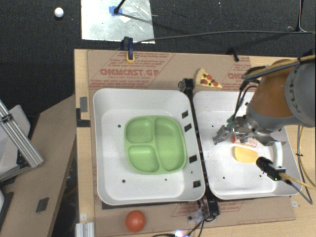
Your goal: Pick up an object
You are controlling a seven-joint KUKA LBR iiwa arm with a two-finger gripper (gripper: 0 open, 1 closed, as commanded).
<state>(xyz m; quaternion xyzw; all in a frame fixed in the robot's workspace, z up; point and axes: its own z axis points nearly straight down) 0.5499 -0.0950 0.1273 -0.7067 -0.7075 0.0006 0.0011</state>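
Yellow food piece [245,154] looks the likeliest pick. The left bin [106,127] holds a green plate [155,144]. In the right bin [222,181] the gripper [222,136] hangs just left of that piece; I cannot tell its opening. It should centre over the piece before descending.

Divided plate [155,144] in the left bin [108,117] — pizza slice [208,79] behind the right bin [222,181]

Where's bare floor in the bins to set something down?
Left bin: a bare ring around the green plate, widest at view left and bottom. Right bin: bottom-left corner, between the divider and the yellow piece. Crowded: right bin's middle, where the tool hangs by the yellow piece.
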